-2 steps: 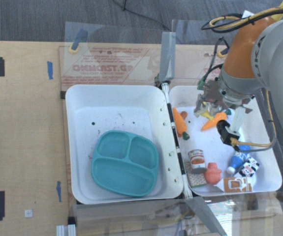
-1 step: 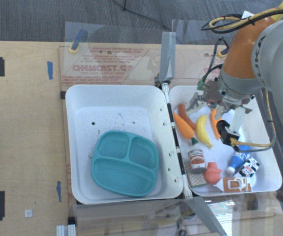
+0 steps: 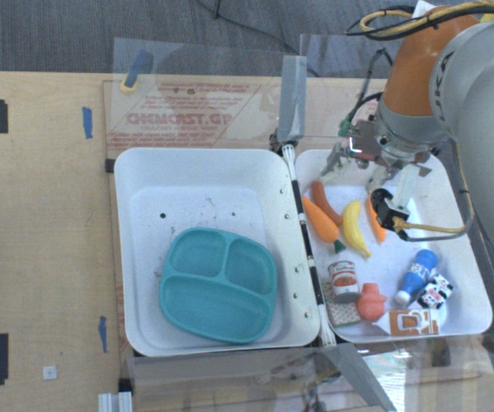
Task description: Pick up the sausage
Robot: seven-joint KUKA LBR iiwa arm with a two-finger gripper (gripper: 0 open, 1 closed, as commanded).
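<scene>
The sausage (image 3: 320, 196) is a short reddish-brown link lying in the right bin (image 3: 474, 316), close to its left wall. It rests right beside an orange carrot (image 3: 320, 221), which lies just in front of it. My gripper (image 3: 368, 168) hangs over the far part of the right bin, a little to the right of the sausage and beyond it. Nothing is visibly held in it.
Around the sausage in the right bin lie a banana (image 3: 356, 228), another orange piece (image 3: 375, 223), a small can (image 3: 343, 277), a red fruit (image 3: 370, 302), a blue bottle (image 3: 417, 275), a cow toy (image 3: 436, 293) and an orange box (image 3: 413, 321). The left bin (image 3: 143, 174) holds a teal divided plate (image 3: 219, 284).
</scene>
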